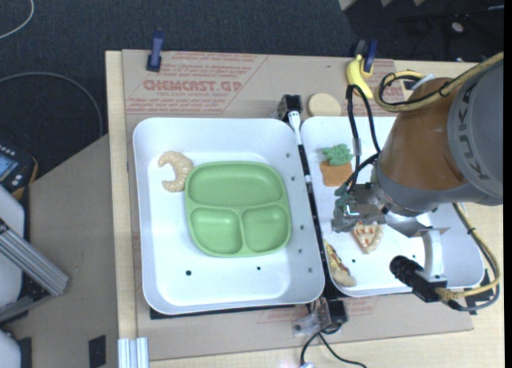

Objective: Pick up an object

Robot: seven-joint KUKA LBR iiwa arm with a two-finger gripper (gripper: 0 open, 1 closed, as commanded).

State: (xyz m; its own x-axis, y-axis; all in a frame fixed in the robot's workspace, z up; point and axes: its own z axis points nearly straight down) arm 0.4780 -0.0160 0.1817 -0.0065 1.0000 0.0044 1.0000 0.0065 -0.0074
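Observation:
My gripper (350, 210) hangs low over the left part of the right bin (464, 256), under the grey and orange arm. A toy pizza slice (368, 238) lies just below and to the right of it, partly covered by the wrist. Just above the gripper lies a toy carrot (336, 170) with green leaves. A bun-like toy (338, 267) rests at the bin's front left corner. I see nothing held in the gripper.
The left bin (152, 222) holds a green divided plate (238, 206) and a tan croissant (176, 171) beside its upper left. A round beige disc (324, 104) lies on the bench behind the bins. Cables loop around the arm.

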